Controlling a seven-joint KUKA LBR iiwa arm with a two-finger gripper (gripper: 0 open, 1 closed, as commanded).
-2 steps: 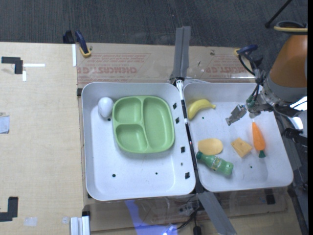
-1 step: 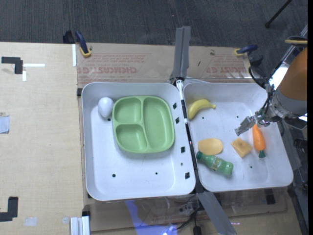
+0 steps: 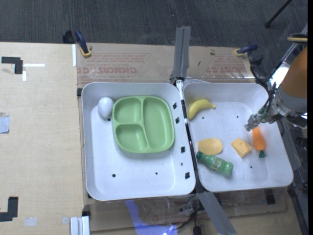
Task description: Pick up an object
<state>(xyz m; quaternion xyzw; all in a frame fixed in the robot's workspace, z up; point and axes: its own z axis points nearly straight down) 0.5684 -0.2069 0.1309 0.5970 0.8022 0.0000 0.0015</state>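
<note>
Hovering near the right bin's [image 3: 288,173] right edge, the gripper [image 3: 255,122] – can't tell its state. Carrot [image 3: 258,140] lies just below it, long axis toward the near edge – nearest pick.

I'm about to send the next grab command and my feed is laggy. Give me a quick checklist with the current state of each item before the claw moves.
1. Claw is over the right bin, near its right wall: ok.
2. Nothing between the claw's fingers: cannot tell, too small to judge.
3. Nearest target, the carrot, lies just below the claw, apart from the cheese wedge: ok.
4. Room around the carrot: not ok, it lies close to the bin's right wall.
5. Green bottle touches the yellow oval piece: not ok for a clean single pick.
6. Banana lies alone at upper left of the right bin: ok.
</note>
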